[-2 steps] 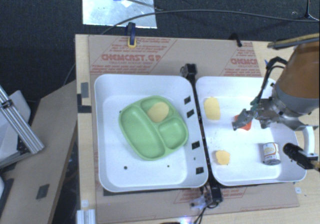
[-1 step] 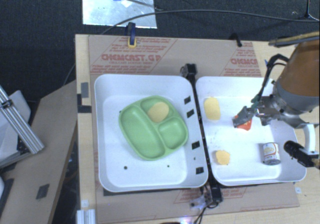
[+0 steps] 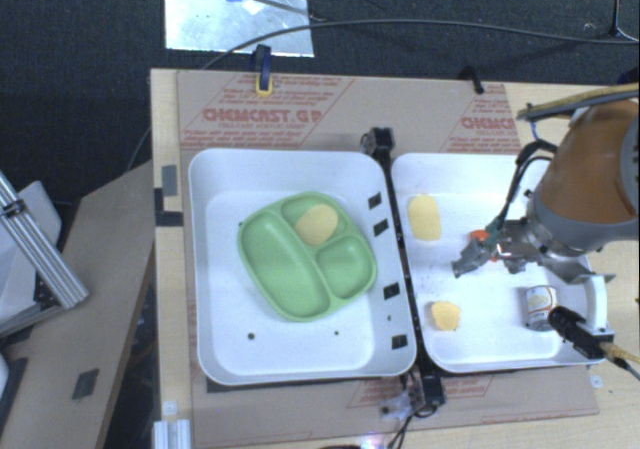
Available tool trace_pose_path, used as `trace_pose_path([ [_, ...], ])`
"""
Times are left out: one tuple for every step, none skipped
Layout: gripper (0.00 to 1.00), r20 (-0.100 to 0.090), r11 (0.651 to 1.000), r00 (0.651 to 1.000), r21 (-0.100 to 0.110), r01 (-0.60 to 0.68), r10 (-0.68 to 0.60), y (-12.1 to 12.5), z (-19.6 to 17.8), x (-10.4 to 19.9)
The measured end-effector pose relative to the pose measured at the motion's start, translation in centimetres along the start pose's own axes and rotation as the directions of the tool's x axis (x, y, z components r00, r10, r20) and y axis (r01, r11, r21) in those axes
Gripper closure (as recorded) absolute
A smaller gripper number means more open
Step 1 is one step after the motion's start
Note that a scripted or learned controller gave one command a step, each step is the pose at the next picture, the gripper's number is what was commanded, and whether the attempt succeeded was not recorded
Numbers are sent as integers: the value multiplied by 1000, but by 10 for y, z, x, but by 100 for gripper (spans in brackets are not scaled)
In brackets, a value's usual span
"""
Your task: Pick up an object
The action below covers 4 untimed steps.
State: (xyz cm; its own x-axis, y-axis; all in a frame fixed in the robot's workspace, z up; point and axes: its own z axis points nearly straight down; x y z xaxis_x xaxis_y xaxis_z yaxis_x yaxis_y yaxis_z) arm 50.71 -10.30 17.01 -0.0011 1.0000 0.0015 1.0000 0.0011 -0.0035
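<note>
In the right bin (image 3: pixel 470 172), my tool (image 3: pixel 468 264) hovers mid-floor between two yellow pieces (image 3: pixel 425 217) (image 3: pixel 445 315); its state, blurred, I cannot tell. A can (image 3: pixel 539 305) lies near the right edge.

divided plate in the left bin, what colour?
Light green; the plate shows clearly in the camera view, with a yellow piece in one compartment.

I am reading red print on the brown cardboard sheet (image 3: pixel 300 112) lying under my two white bins: "CHEMCAST GP" behind the left bin, and the same red lettering repeating behind the right bin, where I am making out only part of it.
</note>
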Motion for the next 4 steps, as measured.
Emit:
trace_pose_path([
  [0,0,1000,1000,0,0,0,5,61,-3],
  [0,0,1000,1000,-2,-1,1,6,87,-3],
  [100,2,1000,1000,-6,-1,1,7,75,-3],
  [100,3,1000,1000,-10,3,-3,6,11,-6],
])
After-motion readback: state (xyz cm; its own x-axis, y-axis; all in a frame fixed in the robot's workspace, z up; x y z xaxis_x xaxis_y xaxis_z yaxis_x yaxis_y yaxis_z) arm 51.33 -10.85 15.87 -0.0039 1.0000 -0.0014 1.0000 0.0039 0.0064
